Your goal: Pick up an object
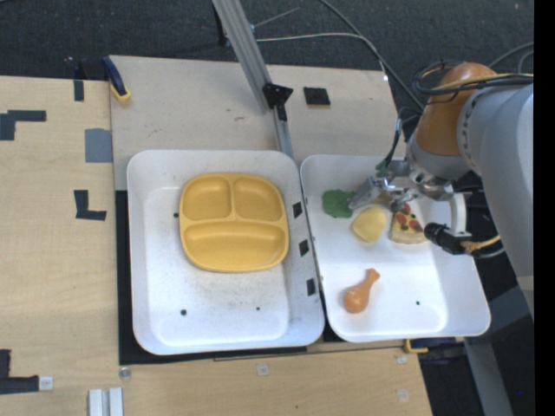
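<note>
My gripper (381,199) hangs over the upper left part of the right bin (434,310), reaching in from the right. It stands open, with no object seen between its fingers. One finger (357,201) points toward a green toy (336,202). Just below the gripper lies a pale yellow rounded toy (368,224). A pizza slice toy (406,225) rests right beside it. An orange drumstick toy (361,291) lies apart, lower in the same bin.
The left bin (156,302) holds a yellow divided plate (234,221). A grey metal pole (247,46) slants across the bench behind the bins. The raised rims between the two bins meet near the green toy.
</note>
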